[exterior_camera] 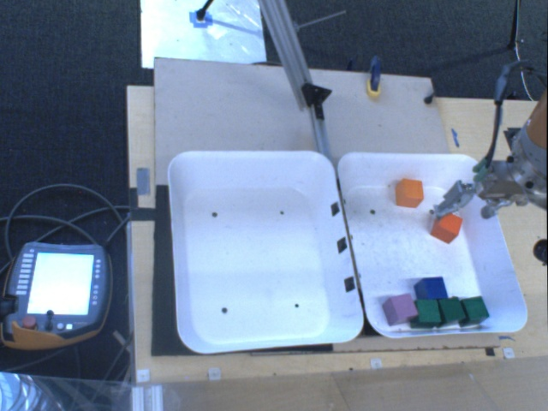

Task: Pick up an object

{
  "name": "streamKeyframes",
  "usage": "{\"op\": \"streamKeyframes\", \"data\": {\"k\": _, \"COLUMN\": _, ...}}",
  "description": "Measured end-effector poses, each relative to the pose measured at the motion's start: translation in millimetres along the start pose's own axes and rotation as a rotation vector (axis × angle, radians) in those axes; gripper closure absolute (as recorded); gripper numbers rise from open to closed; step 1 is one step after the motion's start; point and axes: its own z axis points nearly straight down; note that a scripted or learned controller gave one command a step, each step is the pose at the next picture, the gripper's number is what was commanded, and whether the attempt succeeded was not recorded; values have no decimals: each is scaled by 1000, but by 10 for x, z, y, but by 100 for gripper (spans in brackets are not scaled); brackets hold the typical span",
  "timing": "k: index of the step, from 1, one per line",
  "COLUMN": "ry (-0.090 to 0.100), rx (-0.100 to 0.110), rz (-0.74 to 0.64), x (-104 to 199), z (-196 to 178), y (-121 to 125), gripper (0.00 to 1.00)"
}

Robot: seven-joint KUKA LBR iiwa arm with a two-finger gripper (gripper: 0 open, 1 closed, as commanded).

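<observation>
**Ana:** Camera view, nearest edge first — what lies in the right bin (505, 264)?

**Ben:** Along its near wall sits a cluster: a pink block (398, 308), two green blocks (449, 312) touching each other, and a blue block (431, 288) just behind them. All untouched.

**Ana:** And further in?

**Ben:** An orange-red block (446, 227) mid-bin, with the gripper (451, 202) right at its upper edge. Beyond that, a second orange block (409, 193) near the far wall, apart from the arm.

**Ana:** Is the red one held?

**Ben:** I wouldn't say so. It seems to hang just below the fingers, touching or nearly so — whether they stand apart or together, I cannot tell at this size.

**Ana:** So which step is this?

**Ben:** The approach or the grasp itself, I'd judge; nothing is plainly lifted. The next move calls for the fingers to straddle that block squarely, close, then rise straight so it doesn't slip.

**Ana:** The left bin (184, 229)?

**Ben:** Nothing to do with this try. Both bins rest on the table (377, 114).
</observation>
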Motion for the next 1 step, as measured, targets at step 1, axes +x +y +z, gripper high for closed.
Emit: {"op": "streamKeyframes", "data": {"k": 1, "ry": 0, "rx": -1, "rz": 1, "x": 0, "z": -2, "y": 1, "gripper": 0}}
